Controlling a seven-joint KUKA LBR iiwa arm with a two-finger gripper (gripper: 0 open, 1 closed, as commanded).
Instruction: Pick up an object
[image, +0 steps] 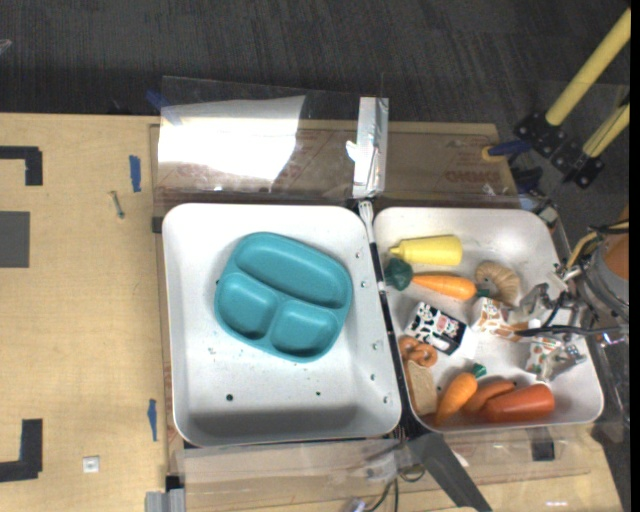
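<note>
- we see a teal three-compartment plastic plate (283, 294) lying in the left white bin (190, 400).
- in the right white bin (520, 222) we find a yellow plastic corn cob (430, 249), orange toy carrots (444, 287) and a red-orange sausage (515, 402).
- the gripper (548, 322) sits at that bin's right side; we cannot tell its grip.

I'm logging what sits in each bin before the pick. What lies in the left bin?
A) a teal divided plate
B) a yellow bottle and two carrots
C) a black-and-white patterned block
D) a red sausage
A: the teal divided plate lies alone in the left bin, while the food toys crowd the right bin.
</note>
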